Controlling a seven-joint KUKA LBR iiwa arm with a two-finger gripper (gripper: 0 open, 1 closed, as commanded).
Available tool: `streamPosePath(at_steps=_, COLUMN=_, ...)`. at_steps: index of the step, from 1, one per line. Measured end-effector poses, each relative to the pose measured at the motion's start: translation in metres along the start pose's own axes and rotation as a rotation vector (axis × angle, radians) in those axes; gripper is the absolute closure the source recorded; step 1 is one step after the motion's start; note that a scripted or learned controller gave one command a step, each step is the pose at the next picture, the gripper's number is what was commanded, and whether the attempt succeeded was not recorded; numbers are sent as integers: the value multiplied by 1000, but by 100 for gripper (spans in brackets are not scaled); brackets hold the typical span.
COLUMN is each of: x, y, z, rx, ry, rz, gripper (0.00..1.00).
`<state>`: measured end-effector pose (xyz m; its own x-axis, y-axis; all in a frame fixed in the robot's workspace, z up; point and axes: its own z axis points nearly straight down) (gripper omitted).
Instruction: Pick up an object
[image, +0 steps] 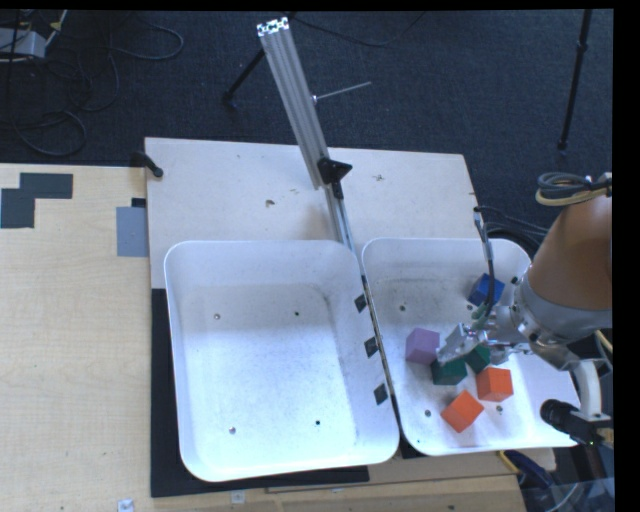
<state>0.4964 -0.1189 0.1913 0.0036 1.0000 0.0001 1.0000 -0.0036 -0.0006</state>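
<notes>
Your gripper (470, 345) sits low over the dark green block (450, 371), grip state I cannot tell; the block looks light, rigid and smooth, so take it across two flat opposite faces.

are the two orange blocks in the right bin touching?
Apart. The camera view shows white bin floor between the upper orange block and the lower orange block in the right bin.
</notes>
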Motion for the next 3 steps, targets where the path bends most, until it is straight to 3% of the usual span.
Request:
streamPosePath(at_steps=1, x=15, y=21, z=79, rx=-1, ry=-1, rz=-2, gripper=0)
streamPosePath(at_steps=2, x=15, y=20, z=72, rx=4, ry=1, rz=1, gripper=100)
streamPosePath(at_steps=3, x=90, y=26, z=-2, rx=-4, ry=4, rz=-11, gripper=100)
